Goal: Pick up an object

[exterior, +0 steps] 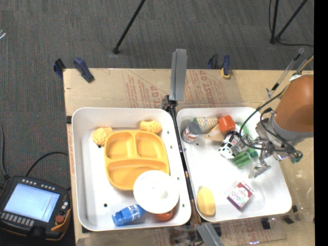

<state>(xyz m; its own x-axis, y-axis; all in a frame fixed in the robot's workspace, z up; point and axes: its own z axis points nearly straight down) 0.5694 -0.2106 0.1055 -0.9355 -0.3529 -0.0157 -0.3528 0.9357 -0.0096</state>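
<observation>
Reaching in from the right, the hand (260, 164), grip state impossible to tell, hovers over the right bin (220, 188) beside a green object (242, 159) amid clutter, where crowding neighbours could spoil a grasp.

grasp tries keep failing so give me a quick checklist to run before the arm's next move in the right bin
1. Gripper over the right bin: ok, it sits near the right wall.
2. Fingers open or shut: cannot tell.
3. Object held: not ok, nothing shows between the fingers.
4. Nearest target: ok, the green object lies just left of the gripper.
5. Target free of clutter: not ok, the black and white object touches it.
6. Easier picks: ok, the yellow object and small pink box lie apart.
</observation>
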